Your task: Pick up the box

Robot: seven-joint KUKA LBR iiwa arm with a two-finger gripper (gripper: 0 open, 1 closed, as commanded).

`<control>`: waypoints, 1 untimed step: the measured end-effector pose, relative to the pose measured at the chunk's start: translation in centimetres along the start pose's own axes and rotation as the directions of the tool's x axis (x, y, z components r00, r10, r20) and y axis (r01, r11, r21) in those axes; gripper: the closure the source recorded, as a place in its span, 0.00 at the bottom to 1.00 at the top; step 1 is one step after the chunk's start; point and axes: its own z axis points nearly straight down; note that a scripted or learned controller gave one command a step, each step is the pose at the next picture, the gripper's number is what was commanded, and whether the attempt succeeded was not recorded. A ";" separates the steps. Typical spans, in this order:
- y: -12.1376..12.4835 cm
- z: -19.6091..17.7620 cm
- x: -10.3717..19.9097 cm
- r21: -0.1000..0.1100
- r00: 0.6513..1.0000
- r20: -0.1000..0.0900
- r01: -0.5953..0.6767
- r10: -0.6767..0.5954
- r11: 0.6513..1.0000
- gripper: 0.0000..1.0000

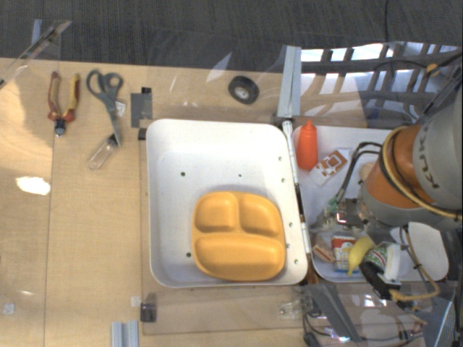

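Observation:
A small white box (331,163) with red-brown print lies flat near the back of the right bin (322,266), beside a red squeeze bottle (307,144). A second small red-and-white carton (341,251) lies near the bin's front, next to a yellow banana (359,254). My gripper (346,219) hangs low over the middle of the right bin, between the printed box and the carton, with the grey and orange wrist (394,183) covering most of it. Nothing can be seen held in it.
The left bin (173,194) holds a yellow three-compartment tray (238,234). Scissors (108,100), red pliers (61,100) and a black tape roll (244,89) lie on the bench behind. A white object (425,248) and cables sit at the right bin's front right.

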 end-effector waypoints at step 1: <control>0.0 0.0 0.2 -0.003 1.000 0.004 -0.031 0.031 1.000 0.00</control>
